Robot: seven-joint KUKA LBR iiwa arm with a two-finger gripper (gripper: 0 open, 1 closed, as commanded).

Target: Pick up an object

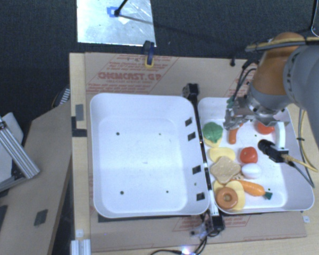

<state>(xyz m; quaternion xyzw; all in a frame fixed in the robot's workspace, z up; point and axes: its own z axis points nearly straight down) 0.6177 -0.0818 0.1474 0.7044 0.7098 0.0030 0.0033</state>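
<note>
Bench: two white bins; left bin [143, 153] bare-floored.
Arm: enters from 3 o'clock, wrist bent down over right bin [297, 195].
Gripper [232, 125]: fingers' state cannot tell.
Small carrot [232, 136]: just below gripper, at 3 o'clock of green broccoli [212, 132].

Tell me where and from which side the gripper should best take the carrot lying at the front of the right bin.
Probably across the orange body of the carrot, near its middle, coming straight down from above. It lies flat and long, running left to right, so fingers closing across its narrow width should fit. Its left end sits close to the yellow piece, so favour the middle or right.
</note>
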